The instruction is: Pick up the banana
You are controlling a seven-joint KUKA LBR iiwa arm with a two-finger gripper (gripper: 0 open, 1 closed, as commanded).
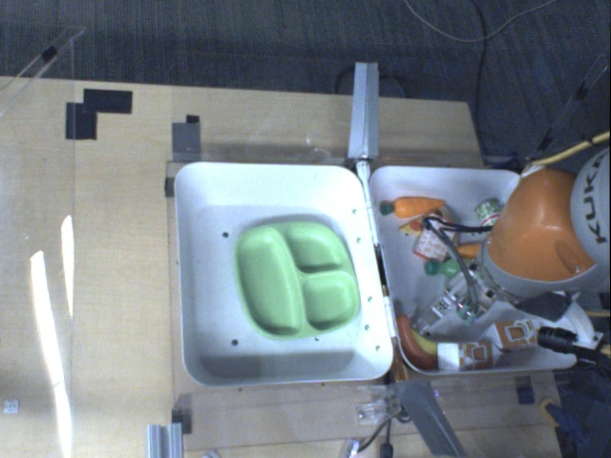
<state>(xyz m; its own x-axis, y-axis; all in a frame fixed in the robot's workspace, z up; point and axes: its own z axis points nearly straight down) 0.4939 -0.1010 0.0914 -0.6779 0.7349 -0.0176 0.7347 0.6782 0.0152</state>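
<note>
Tool (pixel 449 305) above right bin (pixel 396 184), wooden bench (pixel 95 256), dark carpet (pixel 239 17).

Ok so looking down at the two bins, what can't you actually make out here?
- The claw: metal parts low in the right bin, too small and cluttered to tell open from shut.
- The banana: a yellow piece beside something red at the bin's near wall; its full shape is unclear.
- Items under the arm: the orange band covers the bin's right part.
- Bottle label: too blurred to read.
</note>
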